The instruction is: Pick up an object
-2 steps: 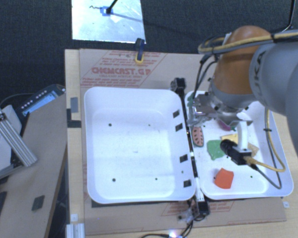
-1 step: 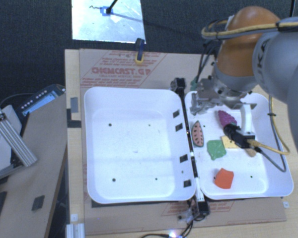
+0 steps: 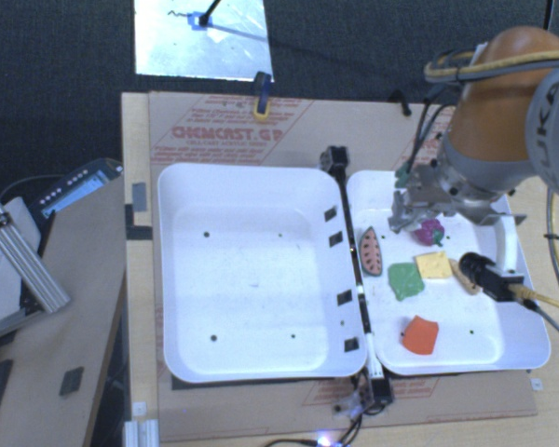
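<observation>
Several small things lie in the right bin point(image 3: 522, 347): a watermelon slice point(image 3: 370, 250) by the left wall, a green piece point(image 3: 405, 280), a yellow square point(image 3: 434, 265), a purple lump point(image 3: 431, 231) and an orange block point(image 3: 420, 334) near the front. My gripper point(image 3: 405, 218) hangs low over the back of this bin, just left of the purple lump and above the green piece. Nothing can be seen held in it.
The left bin point(image 3: 182, 277) sits beside the right one, with a black clipped divider point(image 3: 349, 259) between them. Both rest on a cardboard sheet point(image 3: 228, 133). A shiny plate point(image 3: 200, 26) lies behind the bench.
</observation>
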You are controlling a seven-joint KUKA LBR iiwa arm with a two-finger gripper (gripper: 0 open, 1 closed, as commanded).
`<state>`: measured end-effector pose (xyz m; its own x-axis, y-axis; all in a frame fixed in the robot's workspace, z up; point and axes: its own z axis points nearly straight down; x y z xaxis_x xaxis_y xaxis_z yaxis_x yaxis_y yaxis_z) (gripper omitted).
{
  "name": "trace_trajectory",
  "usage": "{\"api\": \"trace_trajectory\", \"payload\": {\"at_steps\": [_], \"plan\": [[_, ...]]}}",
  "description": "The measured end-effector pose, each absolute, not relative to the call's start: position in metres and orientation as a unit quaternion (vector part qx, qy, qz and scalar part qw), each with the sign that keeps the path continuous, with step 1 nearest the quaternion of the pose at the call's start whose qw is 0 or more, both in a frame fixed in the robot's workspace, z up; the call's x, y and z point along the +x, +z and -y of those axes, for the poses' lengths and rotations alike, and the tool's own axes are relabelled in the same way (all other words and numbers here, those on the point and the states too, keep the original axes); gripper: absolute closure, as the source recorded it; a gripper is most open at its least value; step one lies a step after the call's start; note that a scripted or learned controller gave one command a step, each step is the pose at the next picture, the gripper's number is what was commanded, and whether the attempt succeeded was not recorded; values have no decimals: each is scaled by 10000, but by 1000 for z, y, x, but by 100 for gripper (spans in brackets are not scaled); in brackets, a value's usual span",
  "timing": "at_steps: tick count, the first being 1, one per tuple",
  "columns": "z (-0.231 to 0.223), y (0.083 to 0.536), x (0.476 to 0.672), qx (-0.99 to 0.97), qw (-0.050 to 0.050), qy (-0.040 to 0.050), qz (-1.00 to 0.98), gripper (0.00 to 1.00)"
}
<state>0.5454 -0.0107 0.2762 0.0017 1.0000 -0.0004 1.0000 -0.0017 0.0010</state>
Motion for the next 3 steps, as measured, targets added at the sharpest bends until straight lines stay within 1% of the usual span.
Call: {"api": "trace_trajectory", "payload": {"at_steps": [1, 2, 3], "plan": [[-18, 426, 528, 7040, 58, 79, -7101, 100], [20, 394, 522, 7078, 8, 1, -7064, 100], [64, 378, 524, 7082, 12, 0, -7060, 100]]}}
